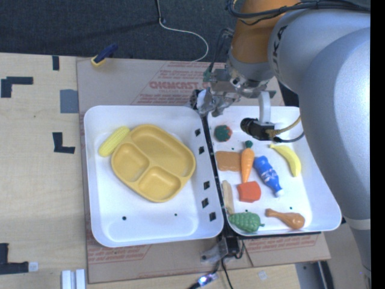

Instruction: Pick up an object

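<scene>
My gripper (pixel 209 103) hangs over the far end of the divider between the two white bins, below the orange wrist band. The right bin (pixel 319 203) holds several toy foods. A green and red round piece (pixel 223 132) lies closest, just below and right of the gripper. Further toward the front lie an orange carrot (pixel 247 163), a brown toast slice (pixel 227 161), a blue bottle (pixel 267 174), a yellow banana (pixel 289 158), a red block (pixel 249 191), a beige stick (pixel 227 196), a green leafy piece (pixel 245 222) and a drumstick (pixel 286 218).
The left bin (pixel 102 221) holds a yellow divided plate (pixel 153 161) with a yellow corn cob (pixel 113 141) at its far left edge. A black fitting with a cable (pixel 257 128) hangs from the arm over the right bin's far part. The grey arm covers the right side.
</scene>
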{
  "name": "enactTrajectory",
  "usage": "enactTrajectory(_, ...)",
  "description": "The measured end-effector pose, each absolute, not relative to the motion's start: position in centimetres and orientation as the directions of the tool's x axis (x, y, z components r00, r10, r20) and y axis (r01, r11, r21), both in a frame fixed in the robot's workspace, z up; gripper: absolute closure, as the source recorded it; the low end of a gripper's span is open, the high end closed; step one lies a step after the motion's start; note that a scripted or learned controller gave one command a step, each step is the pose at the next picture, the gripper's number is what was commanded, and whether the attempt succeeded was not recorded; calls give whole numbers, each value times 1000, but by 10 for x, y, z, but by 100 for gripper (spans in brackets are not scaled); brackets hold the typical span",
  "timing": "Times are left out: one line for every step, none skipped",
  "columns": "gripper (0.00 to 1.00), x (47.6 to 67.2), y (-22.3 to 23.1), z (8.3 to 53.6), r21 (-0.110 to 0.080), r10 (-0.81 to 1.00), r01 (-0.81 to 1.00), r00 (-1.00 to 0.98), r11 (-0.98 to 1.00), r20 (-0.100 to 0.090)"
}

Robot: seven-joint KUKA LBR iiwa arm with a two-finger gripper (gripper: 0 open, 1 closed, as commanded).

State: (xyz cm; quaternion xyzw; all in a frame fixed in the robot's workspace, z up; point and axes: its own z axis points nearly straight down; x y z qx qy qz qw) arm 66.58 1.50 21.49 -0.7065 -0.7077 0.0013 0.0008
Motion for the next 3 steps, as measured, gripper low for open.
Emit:
enactTrajectory(100, 661, 16, 214, -3, 1000, 1000, 0, 0, -1)
enactTrajectory(100, 655, 20, 217, -3, 1000, 1000, -1, 1, -1)
enactTrajectory(100, 664, 27, 230, 0, 1000, 1000, -2, 2, 0)
